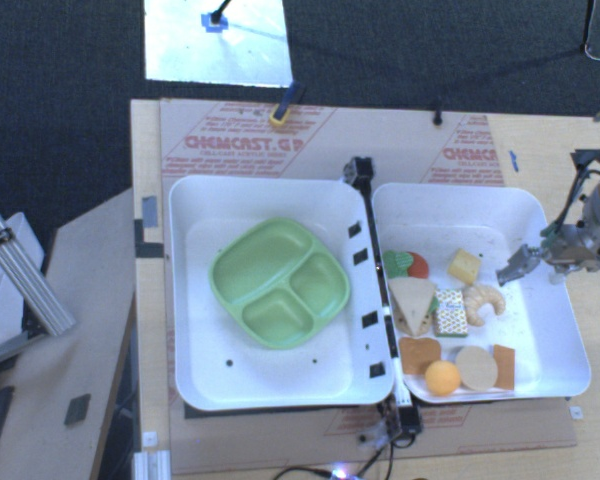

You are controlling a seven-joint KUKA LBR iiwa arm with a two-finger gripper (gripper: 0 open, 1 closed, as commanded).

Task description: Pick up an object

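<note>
The right bin [555, 363] holds several toy foods: a red and green piece [405, 264], a yellow cube [465, 266], a pale curved piece [484, 300], a beige wedge [412, 303], a small green and white box [451, 312], an orange square [419, 353], an orange ball [441, 378], a beige disc [475, 367] and an orange slab [504, 366]. My gripper [533, 271] hovers over the right part of this bin, to the right of the yellow cube and the curved piece. Its fingers stand apart with nothing between them.
The left bin [195, 368] holds a green divided plate [280, 283]. A black clipped divider [370, 298] runs between the bins. The bench edge lies beyond the bins, with cables at the back and an aluminium bar [20, 268] at the far left.
</note>
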